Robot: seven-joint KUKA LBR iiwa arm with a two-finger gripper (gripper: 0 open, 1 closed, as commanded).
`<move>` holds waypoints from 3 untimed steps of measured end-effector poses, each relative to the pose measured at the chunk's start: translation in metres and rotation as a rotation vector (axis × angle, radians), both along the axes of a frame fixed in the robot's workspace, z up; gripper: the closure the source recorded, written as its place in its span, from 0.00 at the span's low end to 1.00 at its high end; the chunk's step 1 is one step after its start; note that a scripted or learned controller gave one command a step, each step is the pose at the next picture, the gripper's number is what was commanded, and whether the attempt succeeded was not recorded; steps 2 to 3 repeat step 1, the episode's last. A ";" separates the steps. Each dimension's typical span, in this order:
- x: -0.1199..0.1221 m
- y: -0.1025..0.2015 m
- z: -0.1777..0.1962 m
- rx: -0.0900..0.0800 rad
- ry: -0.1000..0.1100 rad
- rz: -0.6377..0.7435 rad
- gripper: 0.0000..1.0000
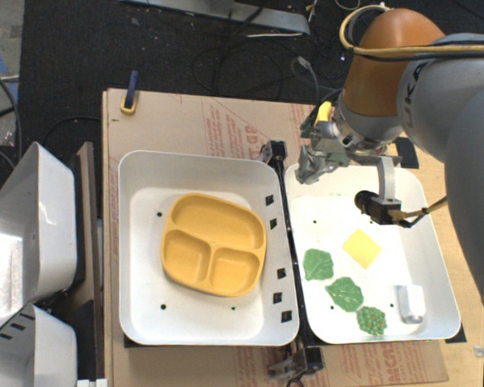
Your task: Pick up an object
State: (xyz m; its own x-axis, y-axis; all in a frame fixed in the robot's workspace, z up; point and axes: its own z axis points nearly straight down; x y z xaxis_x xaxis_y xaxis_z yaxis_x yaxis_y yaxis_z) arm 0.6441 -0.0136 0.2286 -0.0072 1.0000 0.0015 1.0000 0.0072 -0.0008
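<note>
Hand (pixel 314 170) hangs at the far left corner of the right bin (pixel 442 264), above bare floor; whether its fingers stand apart or together cannot be told, and nothing is seen between them. Nearest candidate — a flat yellow piece (pixel 361 248), mid-bin, well apart from the hand. Judged light, thin and stiff, best taken across opposite edges. Three green leafy pieces (pixel 318 264) lie nearer the front — probably soft. The left bin (pixel 134 248) holds a yellow divided plate (pixel 213 244), broad and awkward.

Brown cardboard-topped bench (pixel 205 122) on dark speckled floor (pixel 64 42), black cables (pixel 233 59) trailing behind; white tubs (pixel 26 226) stacked at left.
</note>
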 end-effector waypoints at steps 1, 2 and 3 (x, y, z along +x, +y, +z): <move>0.002 0.056 -0.009 0.000 0.000 0.001 1.00; 0.002 0.056 -0.009 0.000 0.000 0.001 1.00; 0.002 0.056 -0.009 0.000 0.000 0.001 1.00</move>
